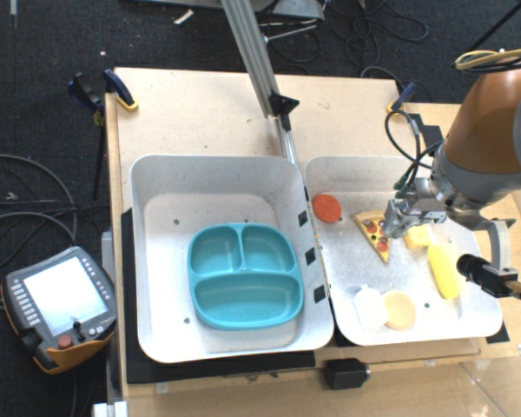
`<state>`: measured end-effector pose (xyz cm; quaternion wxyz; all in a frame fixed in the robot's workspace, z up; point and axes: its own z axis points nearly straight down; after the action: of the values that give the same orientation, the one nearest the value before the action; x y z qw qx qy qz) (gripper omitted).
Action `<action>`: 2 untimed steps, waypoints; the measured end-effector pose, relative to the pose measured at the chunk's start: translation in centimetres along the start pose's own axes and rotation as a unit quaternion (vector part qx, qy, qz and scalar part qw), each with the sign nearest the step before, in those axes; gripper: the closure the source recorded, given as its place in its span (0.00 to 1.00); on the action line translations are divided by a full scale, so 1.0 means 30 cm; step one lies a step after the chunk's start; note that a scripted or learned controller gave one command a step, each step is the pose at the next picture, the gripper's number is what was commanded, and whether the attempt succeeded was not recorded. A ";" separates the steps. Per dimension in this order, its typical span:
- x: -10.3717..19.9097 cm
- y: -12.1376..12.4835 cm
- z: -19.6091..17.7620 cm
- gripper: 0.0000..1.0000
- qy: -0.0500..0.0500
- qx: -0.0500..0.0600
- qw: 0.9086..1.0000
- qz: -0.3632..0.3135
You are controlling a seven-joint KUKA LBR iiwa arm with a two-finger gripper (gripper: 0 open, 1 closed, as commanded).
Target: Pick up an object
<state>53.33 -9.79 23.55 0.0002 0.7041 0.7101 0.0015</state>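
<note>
We see the gripper (pixel 399 218) low in the right bin (pixel 469 320), right at the pizza slice (pixel 375 234).

Taking the pizza slice as our landmark: the gripper sits just to its right, seemingly touching its edge, though we cannot tell the tool's state. An orange ball (pixel 327 208) lies to its upper left, a yellow block (pixel 416 236) just right, a banana (pixel 443 271) further right, and two pale discs (pixel 385 307) below. The teal divided tray (pixel 243 276) rests in the left bin (pixel 156 233), well apart.
</note>
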 end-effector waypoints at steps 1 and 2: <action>0.180 0.038 -0.023 1.00 0.000 0.001 1.000 0.000; 0.333 0.042 0.007 1.00 0.000 0.002 1.000 0.000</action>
<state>54.50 0.22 23.35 -0.0012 0.7044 0.7098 -0.0002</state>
